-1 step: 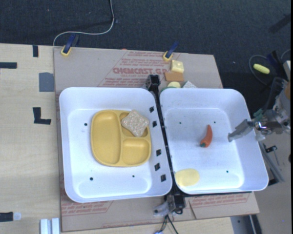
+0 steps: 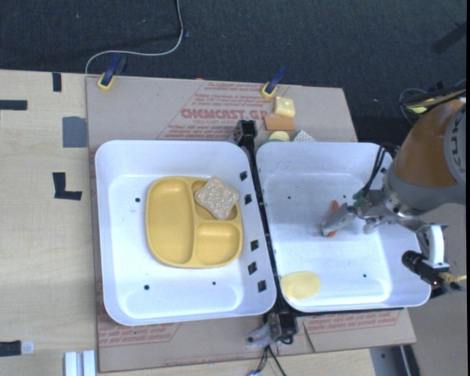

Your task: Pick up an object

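Reaching in from the right, the arm (image 2: 431, 159) has its gripper (image 2: 351, 214) low inside the right bin (image 2: 298, 163), near that bin's middle. At the fingers sits a small orange and grey shape (image 2: 331, 221); it is too blurred to say whether this is an object or part of the tool, so nothing can be called held, and how far the fingers are spread cannot be told.

The one sure object in this bin is a pale yellow disc (image 2: 301, 285), lying flat near the front wall, well apart from the gripper. In the left bin (image 2: 117, 210) a yellow tray (image 2: 180, 225) carries a speckled tan block (image 2: 217, 197) in its upper right compartment.

To do the pick well, I judge the tool should be centred straight above its target before closing. The disc looks thin and flat, so the fingers would need to reach the bin floor and straddle it across its width; coming down off-centre would likely nudge it toward the wall.
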